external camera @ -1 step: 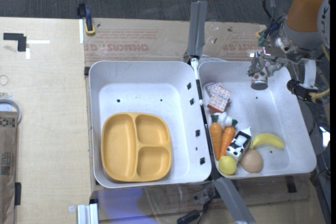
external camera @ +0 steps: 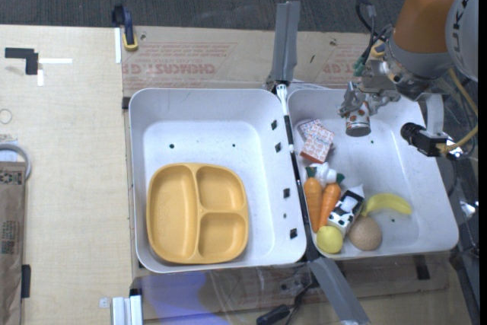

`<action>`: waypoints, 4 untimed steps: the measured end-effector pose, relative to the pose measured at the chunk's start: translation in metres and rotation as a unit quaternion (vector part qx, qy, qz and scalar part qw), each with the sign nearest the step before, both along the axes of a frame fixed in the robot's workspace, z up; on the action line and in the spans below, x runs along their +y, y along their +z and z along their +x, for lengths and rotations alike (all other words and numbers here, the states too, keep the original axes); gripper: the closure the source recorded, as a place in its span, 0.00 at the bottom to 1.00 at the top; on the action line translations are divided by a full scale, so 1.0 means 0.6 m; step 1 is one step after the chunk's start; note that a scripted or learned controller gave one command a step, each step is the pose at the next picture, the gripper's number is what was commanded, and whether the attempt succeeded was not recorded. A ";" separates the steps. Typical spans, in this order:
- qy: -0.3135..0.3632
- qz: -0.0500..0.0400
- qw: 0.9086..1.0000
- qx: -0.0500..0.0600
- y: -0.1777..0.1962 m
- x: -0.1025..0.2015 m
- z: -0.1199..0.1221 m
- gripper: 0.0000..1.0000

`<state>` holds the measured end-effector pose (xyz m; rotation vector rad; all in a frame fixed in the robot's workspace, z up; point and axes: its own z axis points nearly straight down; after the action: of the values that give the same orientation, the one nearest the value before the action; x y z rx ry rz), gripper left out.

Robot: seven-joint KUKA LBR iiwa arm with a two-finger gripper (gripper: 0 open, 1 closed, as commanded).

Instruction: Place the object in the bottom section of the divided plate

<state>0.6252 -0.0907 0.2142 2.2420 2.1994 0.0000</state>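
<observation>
The yellow divided plate (external camera: 198,211) lies in the left bin (external camera: 152,122), with one long section on its left and two smaller ones on its right. My gripper (external camera: 358,109) hangs over the back left part of the right bin (external camera: 426,186). A small brown can (external camera: 358,123) sits between its fingers, and the gripper is shut on it. The can is well to the right of the plate, across the wall between the bins.
In the right bin lie a pink-and-white packet (external camera: 316,139), two carrots (external camera: 312,202), a black-and-white toy (external camera: 346,211), a banana (external camera: 388,203), a lemon (external camera: 329,240) and a brown round fruit (external camera: 365,234). A grey divider post (external camera: 285,42) stands behind the bins.
</observation>
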 end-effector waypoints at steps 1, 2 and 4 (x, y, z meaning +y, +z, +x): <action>0.027 0.000 1.000 0.002 -0.040 0.121 -0.039 1.00; -0.023 0.000 1.000 0.001 0.033 0.110 -0.049 1.00; 0.021 -0.001 1.000 0.002 0.186 0.302 -0.057 1.00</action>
<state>0.5908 0.0902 0.3261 2.1966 2.2455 -0.0059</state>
